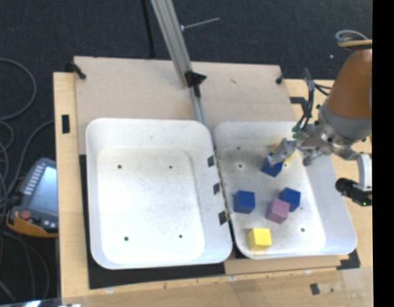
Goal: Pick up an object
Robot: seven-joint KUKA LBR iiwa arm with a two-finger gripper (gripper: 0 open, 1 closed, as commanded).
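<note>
Bench's right bin (334, 232) holds blue, purple, yellow blocks.

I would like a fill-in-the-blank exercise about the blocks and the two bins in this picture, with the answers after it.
1. All the blocks lie in the ____ bin of the camera view.
2. The block nearest the front edge of that bin is ____.
3. The number of blue blocks is ____.
4. The claw is at a ____ block.

Missing words: right; yellow; three; blue
</note>
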